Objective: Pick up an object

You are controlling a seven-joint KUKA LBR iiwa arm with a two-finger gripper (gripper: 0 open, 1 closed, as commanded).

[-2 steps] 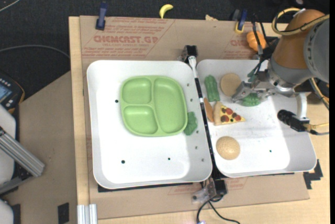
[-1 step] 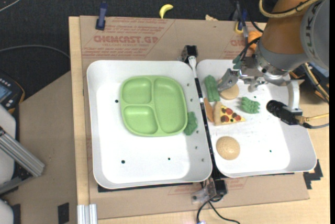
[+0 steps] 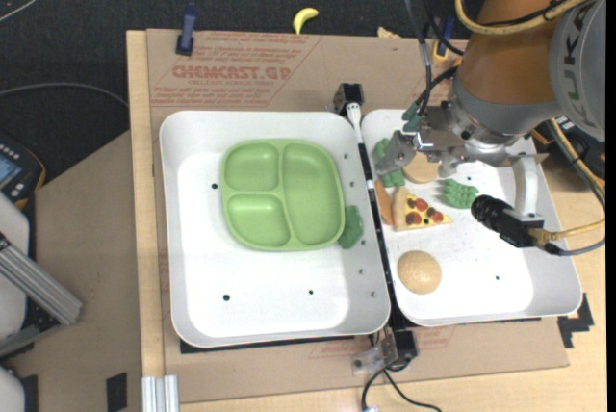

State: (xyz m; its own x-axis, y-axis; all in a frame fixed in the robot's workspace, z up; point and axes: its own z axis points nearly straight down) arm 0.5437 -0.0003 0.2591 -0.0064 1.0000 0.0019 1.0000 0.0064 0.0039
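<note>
Glossy smooth white plastic bins (image 3: 192, 237), matt green plastic divided plate (image 3: 284, 193), brown matt cardboard sheet (image 3: 241, 73) beneath.

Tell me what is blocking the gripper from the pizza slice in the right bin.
Nothing visible lies on the pizza slice. It lies flat in the right bin, below the gripper. Close neighbours crowd it: an orange wedge on one side, a green piece on the other.

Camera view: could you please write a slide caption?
KUKA arm's gripper over right bin of toy food; green divided plate in left bin.
</note>
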